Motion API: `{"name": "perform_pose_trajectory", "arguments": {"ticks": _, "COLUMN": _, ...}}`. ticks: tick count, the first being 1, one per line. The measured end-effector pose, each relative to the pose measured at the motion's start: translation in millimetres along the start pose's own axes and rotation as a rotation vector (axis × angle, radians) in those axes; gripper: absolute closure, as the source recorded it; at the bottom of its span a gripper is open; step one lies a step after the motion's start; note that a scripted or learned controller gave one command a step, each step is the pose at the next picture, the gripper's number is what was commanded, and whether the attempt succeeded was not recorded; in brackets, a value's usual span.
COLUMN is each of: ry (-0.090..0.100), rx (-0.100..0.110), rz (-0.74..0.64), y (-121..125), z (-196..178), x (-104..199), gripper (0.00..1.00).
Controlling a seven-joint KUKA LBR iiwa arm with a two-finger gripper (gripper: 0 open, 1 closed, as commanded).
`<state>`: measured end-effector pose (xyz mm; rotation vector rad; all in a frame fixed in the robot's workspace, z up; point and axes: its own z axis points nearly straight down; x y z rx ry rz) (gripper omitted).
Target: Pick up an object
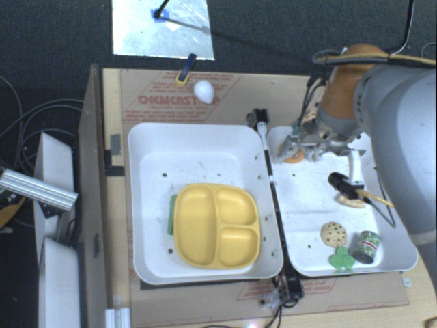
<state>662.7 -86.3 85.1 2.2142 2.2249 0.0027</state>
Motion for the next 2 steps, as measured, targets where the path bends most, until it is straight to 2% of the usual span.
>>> {"name": "perform_pose_trajectory", "arguments": {"ticks": 1, "ry": 0.0, "rx": -0.002, "rz": 0.004, "y": 7, "z": 0, "x": -25, "gripper": 0.0}}
{"name": "perform_pose_trajectory", "arguments": {"ticks": 2, "ry": 0.0, "rx": 0.0, "rz": 0.0, "y": 7, "z": 0, "x": -5, "gripper": 0.0}}
